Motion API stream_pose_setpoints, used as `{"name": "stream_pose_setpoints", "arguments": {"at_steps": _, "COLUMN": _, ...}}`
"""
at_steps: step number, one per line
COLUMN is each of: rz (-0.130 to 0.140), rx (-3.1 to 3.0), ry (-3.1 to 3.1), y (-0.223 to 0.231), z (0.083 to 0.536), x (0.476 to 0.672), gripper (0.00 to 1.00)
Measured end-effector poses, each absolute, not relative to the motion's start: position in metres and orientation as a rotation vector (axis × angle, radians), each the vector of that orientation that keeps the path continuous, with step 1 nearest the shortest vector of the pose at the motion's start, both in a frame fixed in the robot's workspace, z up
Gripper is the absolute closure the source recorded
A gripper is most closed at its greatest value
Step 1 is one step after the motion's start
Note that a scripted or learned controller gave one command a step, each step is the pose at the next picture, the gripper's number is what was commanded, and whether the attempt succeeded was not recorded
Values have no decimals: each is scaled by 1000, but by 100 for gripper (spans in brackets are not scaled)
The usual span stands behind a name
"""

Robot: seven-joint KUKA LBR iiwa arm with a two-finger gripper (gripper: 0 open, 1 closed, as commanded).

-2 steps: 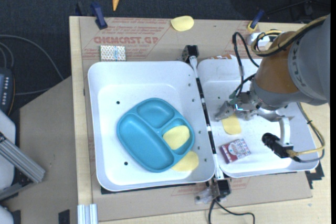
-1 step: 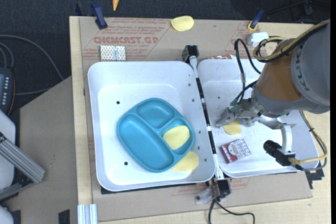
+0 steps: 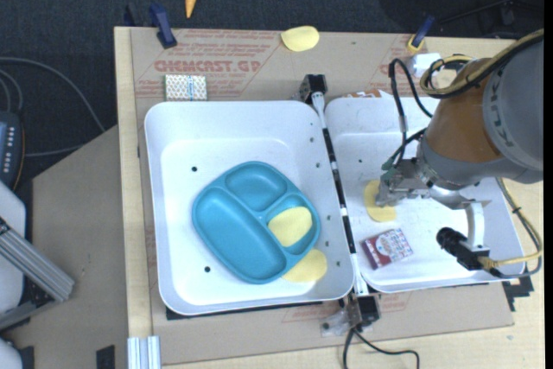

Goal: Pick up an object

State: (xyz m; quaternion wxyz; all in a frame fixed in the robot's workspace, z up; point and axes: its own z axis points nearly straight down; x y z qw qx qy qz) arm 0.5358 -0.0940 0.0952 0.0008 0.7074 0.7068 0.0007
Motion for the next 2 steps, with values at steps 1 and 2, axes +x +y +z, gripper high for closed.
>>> {"name": "stream_pose_setpoints", "arguments": {"at_steps": 1, "rz": 2, "rx": 2221, "ry": 2220, "y": -94, "z": 95, "x": 536, "gripper": 0}}
{"name": "stream_pose_setpoints", "arguments": {"at_steps": 2, "rz": -1, "rx": 2224, "ry": 2223, "y": -94, "z": 84, "x": 522, "gripper": 0}}
